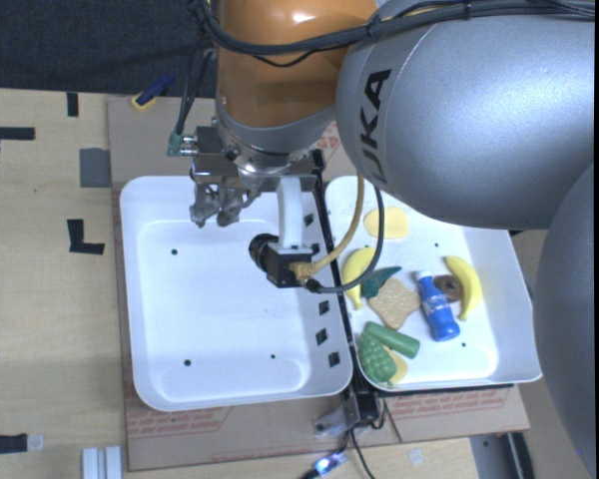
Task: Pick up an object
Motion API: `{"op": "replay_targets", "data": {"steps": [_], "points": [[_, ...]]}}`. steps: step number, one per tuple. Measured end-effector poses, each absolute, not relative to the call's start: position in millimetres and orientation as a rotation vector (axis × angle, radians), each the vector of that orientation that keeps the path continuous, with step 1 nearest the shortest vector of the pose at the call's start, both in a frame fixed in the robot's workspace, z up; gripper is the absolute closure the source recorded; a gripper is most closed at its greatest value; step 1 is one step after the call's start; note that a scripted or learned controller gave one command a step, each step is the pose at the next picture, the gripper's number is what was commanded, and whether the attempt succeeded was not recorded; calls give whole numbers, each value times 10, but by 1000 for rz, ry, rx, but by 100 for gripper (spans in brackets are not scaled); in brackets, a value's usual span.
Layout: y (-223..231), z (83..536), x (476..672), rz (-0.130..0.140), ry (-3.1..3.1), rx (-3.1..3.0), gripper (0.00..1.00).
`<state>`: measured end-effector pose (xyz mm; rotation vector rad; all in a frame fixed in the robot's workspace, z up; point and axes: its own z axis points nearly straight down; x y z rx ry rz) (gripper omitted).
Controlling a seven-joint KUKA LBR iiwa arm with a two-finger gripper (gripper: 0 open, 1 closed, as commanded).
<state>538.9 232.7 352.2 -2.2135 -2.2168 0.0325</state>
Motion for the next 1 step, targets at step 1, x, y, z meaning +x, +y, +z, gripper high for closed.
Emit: {"op": "replay_targets", "data": {"steps": [1], "points": [[2331,4069,6153,-7,-2225,-2223,100]]}}
